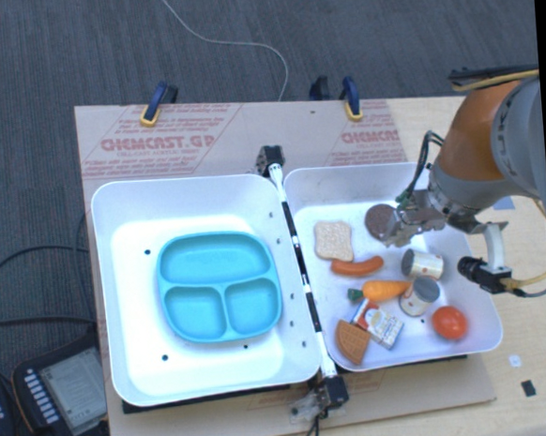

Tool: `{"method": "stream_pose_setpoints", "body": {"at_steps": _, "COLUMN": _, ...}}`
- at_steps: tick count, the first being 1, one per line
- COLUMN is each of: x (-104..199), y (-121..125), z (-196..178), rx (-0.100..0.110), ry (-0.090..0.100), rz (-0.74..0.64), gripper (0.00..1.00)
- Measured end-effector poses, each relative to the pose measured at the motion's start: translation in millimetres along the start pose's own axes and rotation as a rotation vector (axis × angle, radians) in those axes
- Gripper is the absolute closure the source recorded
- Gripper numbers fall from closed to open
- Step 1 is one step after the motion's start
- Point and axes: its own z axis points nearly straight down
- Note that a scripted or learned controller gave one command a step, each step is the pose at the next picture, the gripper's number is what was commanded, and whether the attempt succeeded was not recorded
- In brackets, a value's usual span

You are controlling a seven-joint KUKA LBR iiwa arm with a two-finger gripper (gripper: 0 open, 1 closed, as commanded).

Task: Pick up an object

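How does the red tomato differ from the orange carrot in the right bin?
The round red tomato is ball-shaped; the orange carrot is long and tapered, with a green end. The tomato sits alone near the bin's lower right corner; the carrot lies mid-bin among other items. Both rest in the right white bin.

The gripper (398, 233) hangs over the right bin (489, 332), a sausage (357, 267) just at its seven o'clock, bread (333, 240) at nine.

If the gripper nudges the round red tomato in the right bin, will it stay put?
Probably not: the round red tomato looks ball-shaped and smooth, so it would likely roll. It sits near the right bin's corner wall, which may stop it.
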Motion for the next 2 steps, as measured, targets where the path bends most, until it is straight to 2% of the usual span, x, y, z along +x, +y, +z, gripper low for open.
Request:
{"method": "stream_pose_setpoints", "body": {"at_steps": 1, "x": 0.1, "y": -0.1, "z": 0.3, "rx": 0.001, "ry": 0.000, "rz": 0.000, "gripper": 0.00}}
{"method": "stream_pose_setpoints", "body": {"at_steps": 2, "x": 0.0, "y": 0.3, "z": -9.9, "rx": -0.001, "ry": -0.001, "rz": 0.000, "gripper": 1.00}}
